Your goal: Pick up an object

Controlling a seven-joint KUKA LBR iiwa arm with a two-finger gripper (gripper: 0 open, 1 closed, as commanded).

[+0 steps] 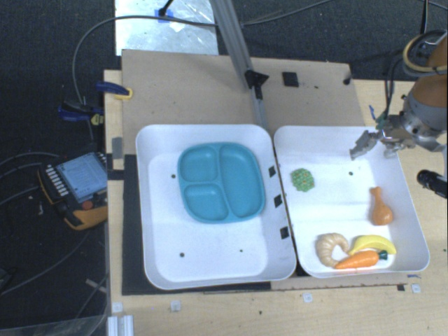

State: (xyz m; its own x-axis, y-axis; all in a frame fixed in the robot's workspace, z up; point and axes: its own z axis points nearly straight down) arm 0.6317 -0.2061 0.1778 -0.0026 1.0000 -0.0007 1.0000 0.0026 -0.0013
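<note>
Bins first: two of them on the desk (210, 82). Left bin (161, 257) carries one blue sectioned plate (221, 181). Right bin (329, 152) holds five things: one green ball (302, 180) near its left wall, one orange drumstick (380, 207) at right, and one croissant (331, 247), one banana (373, 243) and one carrot (358, 260) bunched together lower right. Gripper (378, 144) hovers over the upper right corner, fingers spread, nothing between them.

Right bin (329, 187) centre open; broccoli (302, 180) left, food cluster (353, 250) front.
</note>
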